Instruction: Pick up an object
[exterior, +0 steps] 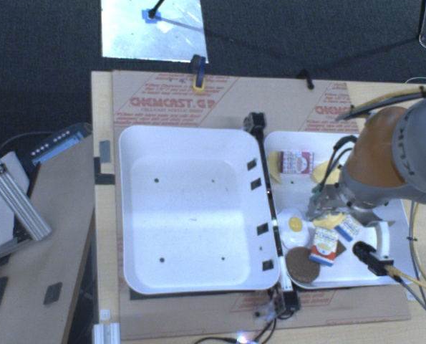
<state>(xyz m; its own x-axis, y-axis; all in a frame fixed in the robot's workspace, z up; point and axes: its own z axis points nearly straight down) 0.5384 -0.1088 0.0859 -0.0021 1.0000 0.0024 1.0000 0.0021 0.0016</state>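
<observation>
The arm reaches in from the right over the right bin (284, 140), and its gripper (326, 213) hangs low among the objects there. Right under it lie a yellow piece (328, 221) and a blue-and-white packet (347, 228). A red, white and blue carton (323, 246) lies just in front, beside a brown disc (301, 264) at the bin's near-left corner. A small yellow ball (296, 224) rests on a white round piece to the gripper's left. A red-and-white box (296, 162) sits near the far wall. The wrist hides the fingers.
The left bin (191, 206) stands next to the right one, with a black divider strip (264, 185) between them. Both rest on a cardboard sheet (177, 95). A yellow-and-blue clamp (197, 72) sits at the sheet's far edge.
</observation>
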